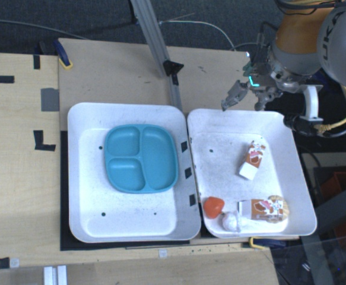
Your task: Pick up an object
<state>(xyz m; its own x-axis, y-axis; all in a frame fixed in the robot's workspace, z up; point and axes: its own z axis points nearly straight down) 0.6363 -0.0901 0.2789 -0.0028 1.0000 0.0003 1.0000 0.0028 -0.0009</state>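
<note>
Small packet point(251, 160): right bin point(291, 153), centre; long axis near-vertical, white end toward the near rim.
Gripper point(246, 98): above the far rim; fingers spread, holding nothing.

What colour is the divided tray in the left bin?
Teal blue tray, clear in the camera view.

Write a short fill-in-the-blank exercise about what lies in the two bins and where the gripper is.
1. The blue divided tray lies in the ____ bin.
2. The orange ball sits in the right bin's ____ corner.
3. The gripper hangs over the right bin's ____ rim, holding nothing.

Missing words: left; near left; far
</note>
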